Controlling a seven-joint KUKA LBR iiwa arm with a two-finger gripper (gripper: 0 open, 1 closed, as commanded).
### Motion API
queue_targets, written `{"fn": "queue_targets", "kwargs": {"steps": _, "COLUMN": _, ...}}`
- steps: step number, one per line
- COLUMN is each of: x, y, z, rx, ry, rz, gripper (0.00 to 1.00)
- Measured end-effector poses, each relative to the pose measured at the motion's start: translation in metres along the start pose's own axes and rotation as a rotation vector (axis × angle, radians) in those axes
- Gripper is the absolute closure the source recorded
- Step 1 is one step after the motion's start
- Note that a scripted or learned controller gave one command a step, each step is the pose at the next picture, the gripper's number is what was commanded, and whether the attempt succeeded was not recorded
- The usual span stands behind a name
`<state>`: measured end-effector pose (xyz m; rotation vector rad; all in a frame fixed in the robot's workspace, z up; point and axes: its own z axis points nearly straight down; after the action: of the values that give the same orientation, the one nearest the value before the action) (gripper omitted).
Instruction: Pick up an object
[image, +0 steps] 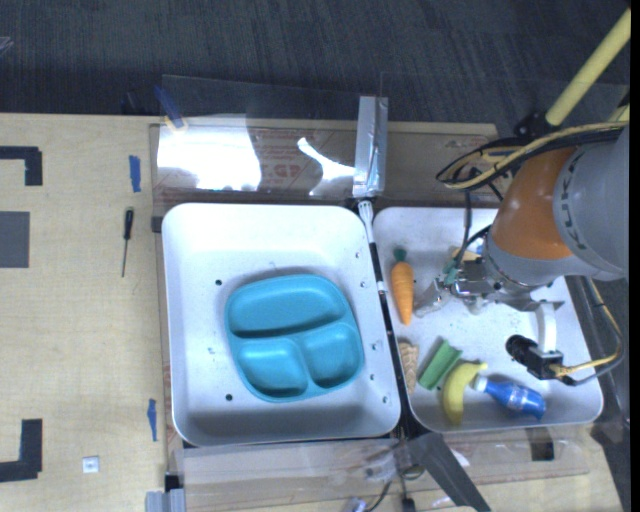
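The grey arm (590, 210) enters from the right edge of the frame, its orange band (530, 215) sitting at centre right. Below the band the wrist angles down and leftward, ending in the gripper (440, 292) at right of centre, pointing left.

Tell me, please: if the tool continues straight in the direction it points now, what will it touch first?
The tool seems to point left and down toward the carrot in the right bin. Probably it meets the carrot or the bin floor beside it first; depth is hard to judge here.
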<state>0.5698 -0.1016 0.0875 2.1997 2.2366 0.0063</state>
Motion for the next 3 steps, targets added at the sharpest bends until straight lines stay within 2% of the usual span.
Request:
{"fn": "queue_targets", "kwargs": {"steps": 1, "x": 0.003, "y": -0.072, "z": -0.057, "rx": 0.006, "ry": 0.001, "rz": 0.044, "gripper": 0.00}}
{"fn": "queue_targets", "kwargs": {"steps": 2, "x": -0.005, "y": -0.088, "z": -0.003, "rx": -0.002, "ry": 0.002, "rz": -0.180, "gripper": 0.00}}
{"fn": "queue_targets", "kwargs": {"steps": 3, "x": -0.017, "y": -0.002, "z": -0.004, "rx": -0.010, "ry": -0.003, "rz": -0.152, "gripper": 0.00}}
